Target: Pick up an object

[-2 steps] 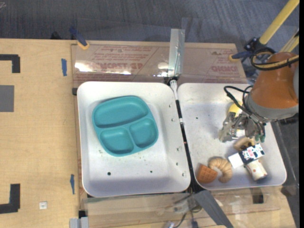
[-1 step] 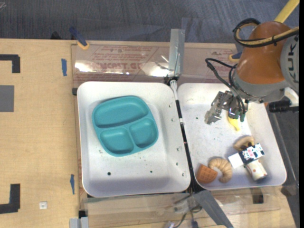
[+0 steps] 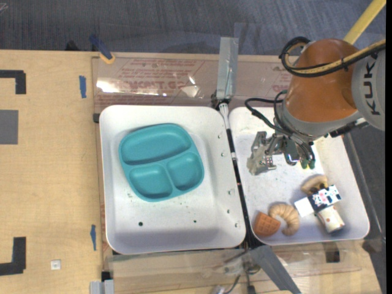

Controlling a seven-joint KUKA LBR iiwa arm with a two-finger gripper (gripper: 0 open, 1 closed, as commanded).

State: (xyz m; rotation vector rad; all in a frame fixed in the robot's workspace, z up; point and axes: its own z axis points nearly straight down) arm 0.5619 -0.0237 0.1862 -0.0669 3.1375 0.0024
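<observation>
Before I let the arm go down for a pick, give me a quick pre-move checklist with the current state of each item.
1. Gripper is over the right bin, not the left bin: ok.
2. Fingers free of any object: ok, nothing shows between them.
3. An object directly under the gripper: not ok; only bare bin floor shows there.
4. Targets available: ok; a croissant, an orange waffle-like piece and a small cow-patterned toy lie toward the bin's near edge.
5. Targets separated for a clean grasp: not ok; the croissant touches the orange piece.
6. Teal divided plate out of the way: ok, it lies in the left bin.
</observation>
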